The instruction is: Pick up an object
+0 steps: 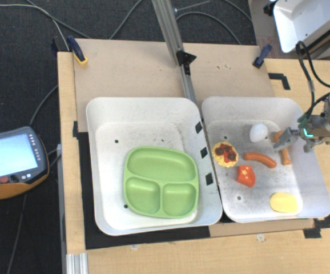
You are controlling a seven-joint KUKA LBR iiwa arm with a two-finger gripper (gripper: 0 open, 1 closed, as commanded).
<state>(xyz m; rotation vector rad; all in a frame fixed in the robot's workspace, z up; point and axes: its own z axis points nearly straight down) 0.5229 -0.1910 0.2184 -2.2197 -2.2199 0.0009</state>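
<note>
A green divided plate (161, 182) lay in the left bin (105, 130). In the right bin (313, 196) sat a small tart (225, 153), a red piece (246, 176), a sausage (260, 160), a white egg (258, 132) and a yellow lump (284, 202). My pincer (293, 140) hung above an orange stick (285, 153) at the bin's right side; whether it was spread, I could not tell.

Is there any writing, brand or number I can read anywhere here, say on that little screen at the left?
None can be read.
Handheld control pendant: its lit screen is a pale blur, and its buttons are too small to read.
Green divided plate and white bins: no markings.
</note>
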